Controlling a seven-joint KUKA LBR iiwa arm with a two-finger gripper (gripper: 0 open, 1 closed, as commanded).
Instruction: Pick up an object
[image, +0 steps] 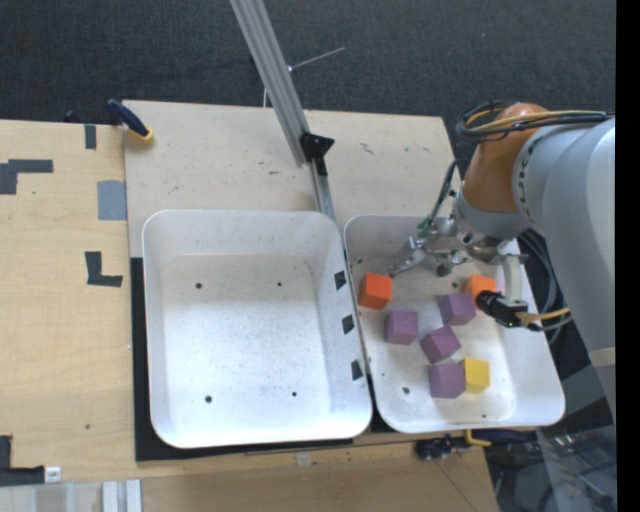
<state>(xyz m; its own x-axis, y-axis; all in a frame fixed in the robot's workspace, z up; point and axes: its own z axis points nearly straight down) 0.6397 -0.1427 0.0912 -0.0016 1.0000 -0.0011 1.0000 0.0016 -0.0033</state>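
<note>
Arm: the grey arm (570, 190) comes in from the right edge and bends down over the right bin; its orange band (492, 170) sits above the wrist, over the bin's far right corner.
Wrist: tilted down and toward the left, with black cables looping round it.
Gripper: the gripper (420, 255) is low in the far part of the right bin, its metal parts reaching left toward the bin's middle.
Grip: cannot tell whether the pincer is open or closed; nothing is seen held in it.
Right bin: the right bin (530, 400) holds all the blocks.
Orange block: the orange block (376, 291) lies near the bin's left wall, just left of and nearer than the gripper, apart from it.
Small orange piece: a second orange piece (481, 285) lies near the right wall, partly hidden by the arm's parts.
Purple blocks: four purple blocks, one (401, 326) left of centre, one (457, 308) to its right, one (439, 344) between and nearer, one (446, 379) nearest the front.
Yellow block: the yellow block (477, 374) touches the front purple block on its right.
Left bin: the left bin (160, 300) stands beside the right one, their walls touching.
Rail: a grey metal rail (275, 75) slants from the top down to where the bins meet.
</note>
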